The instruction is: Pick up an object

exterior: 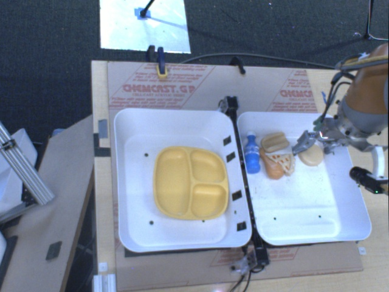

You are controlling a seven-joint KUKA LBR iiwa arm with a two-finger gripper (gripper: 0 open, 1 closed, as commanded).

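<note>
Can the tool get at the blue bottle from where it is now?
Probably, but not straight on: the sandwich pieces lie between the tool and the blue bottle. From above, the bottle looks free.

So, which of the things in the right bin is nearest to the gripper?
The pale round piece, just beside the gripper. The sandwich-like toy and blue bottle lie farther left.

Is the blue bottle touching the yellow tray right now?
Apart. The camera view shows the blue bottle lying in the right bin and the yellow tray in the left bin, with both bin walls between them.
</note>
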